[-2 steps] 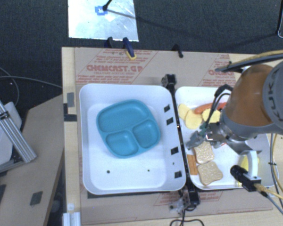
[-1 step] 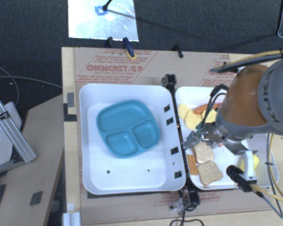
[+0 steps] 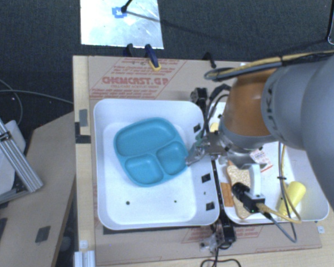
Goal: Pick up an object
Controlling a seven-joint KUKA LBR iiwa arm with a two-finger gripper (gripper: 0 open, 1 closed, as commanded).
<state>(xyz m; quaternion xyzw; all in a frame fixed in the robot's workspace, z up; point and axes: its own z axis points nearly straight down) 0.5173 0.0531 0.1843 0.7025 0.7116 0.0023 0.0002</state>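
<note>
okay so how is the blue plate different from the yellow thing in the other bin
The blue plate is wide, flat and split into three compartments; the yellow object is small, rounded and undivided. The plate lies in the left bin, fully in sight; the yellow object lies in the right bin, partly hidden by the arm and crossed by a cable. The gripper is at the plate's right edge, away from the yellow object. Both lie in white bins.

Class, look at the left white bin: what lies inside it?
A blue divided plate lies in the left bin, with the hand at the plate's right edge. Whatever sits beneath the plate is covered.
</note>
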